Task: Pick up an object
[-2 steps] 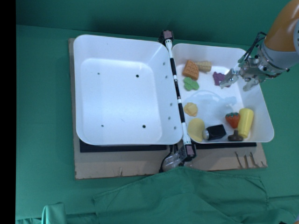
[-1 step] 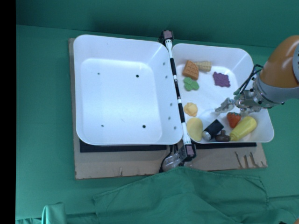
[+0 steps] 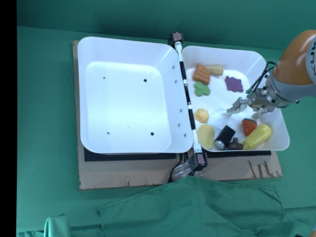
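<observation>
Where the green bench [image 3: 44, 107] spreads at far left:
Cardboard sheet [image 3: 98, 179]: flat under both bins, torn along the front edge.
Left bin [image 3: 84, 83]: white, shallow, a few dark dots on the floor.
Rod [image 3: 185, 90]: black and white, along the seam between the bins.
Cloth [image 3: 197, 206]: green, rumpled, at the front.
Right bin [image 3: 274, 142]: white, full of small toys.
Yellow toys: a small lump [image 3: 201, 115] and a larger pale piece [image 3: 206, 136], near the seam.
Green leaf shape [image 3: 201, 89]: just behind the small lump.
Waffle [image 3: 201, 74]: orange, touching a tan wafer [image 3: 215, 70].
Black block [image 3: 225, 133]: tilted, beside a grey ball [image 3: 219, 144].
Purple piece [image 3: 234, 84]: flat, toward the back.
Gripper [image 3: 242, 104]: over the right bin's middle, fingers apart, nothing between them.
Strawberry [image 3: 249, 126]: red, front right, just below the gripper.
Yellow bottle [image 3: 257, 137]: lying by the front right corner, beside the strawberry.
Arm [image 3: 296, 68]: grey with orange band, at right.
</observation>
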Tool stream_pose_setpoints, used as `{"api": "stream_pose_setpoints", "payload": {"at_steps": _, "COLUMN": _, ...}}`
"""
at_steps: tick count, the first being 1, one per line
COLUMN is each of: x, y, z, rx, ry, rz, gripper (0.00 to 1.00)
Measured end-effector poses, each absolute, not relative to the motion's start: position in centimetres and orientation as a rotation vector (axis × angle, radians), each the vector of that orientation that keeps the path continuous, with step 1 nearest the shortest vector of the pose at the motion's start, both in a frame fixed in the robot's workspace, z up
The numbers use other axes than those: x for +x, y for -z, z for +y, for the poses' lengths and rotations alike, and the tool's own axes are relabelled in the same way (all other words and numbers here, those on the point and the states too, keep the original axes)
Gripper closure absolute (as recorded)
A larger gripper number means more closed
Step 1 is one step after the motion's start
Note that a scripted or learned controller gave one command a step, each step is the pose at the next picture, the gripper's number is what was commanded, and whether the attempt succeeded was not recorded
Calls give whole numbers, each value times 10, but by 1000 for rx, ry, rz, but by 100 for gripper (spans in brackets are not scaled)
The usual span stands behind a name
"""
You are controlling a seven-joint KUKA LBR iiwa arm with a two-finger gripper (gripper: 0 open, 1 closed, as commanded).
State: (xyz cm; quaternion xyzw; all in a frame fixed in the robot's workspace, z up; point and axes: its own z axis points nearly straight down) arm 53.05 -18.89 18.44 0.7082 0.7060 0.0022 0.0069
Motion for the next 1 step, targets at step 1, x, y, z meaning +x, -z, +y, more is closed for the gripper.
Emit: {"api": "stream_pose_setpoints", "payload": {"at_steps": 1, "x": 478, "y": -201, "z": -188, "rx": 2228, "ry": 2, "rz": 2214, "gripper": 0}}
